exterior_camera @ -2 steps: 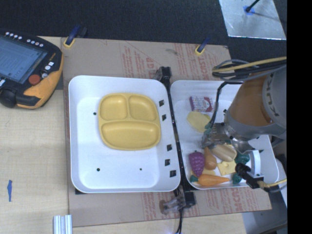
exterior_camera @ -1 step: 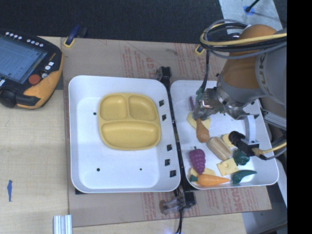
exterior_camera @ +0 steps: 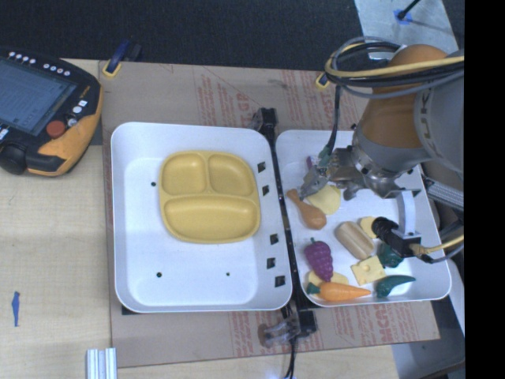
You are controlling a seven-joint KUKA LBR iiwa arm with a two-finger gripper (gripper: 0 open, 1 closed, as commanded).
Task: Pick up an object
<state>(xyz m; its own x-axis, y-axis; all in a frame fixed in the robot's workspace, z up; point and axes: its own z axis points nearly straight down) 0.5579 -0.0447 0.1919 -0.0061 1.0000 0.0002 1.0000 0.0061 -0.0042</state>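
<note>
Claw point(exterior_camera: 314, 181) of mine hangs open and holds nothing, with drumstick point(exterior_camera: 306, 209) just below it, long axis slanting down-right.

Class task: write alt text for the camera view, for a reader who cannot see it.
A grey robot arm lowers its tool over toy food in the right bin: a drumstick, grapes and a carrot. The left bin holds a yellow divided plate.
</note>
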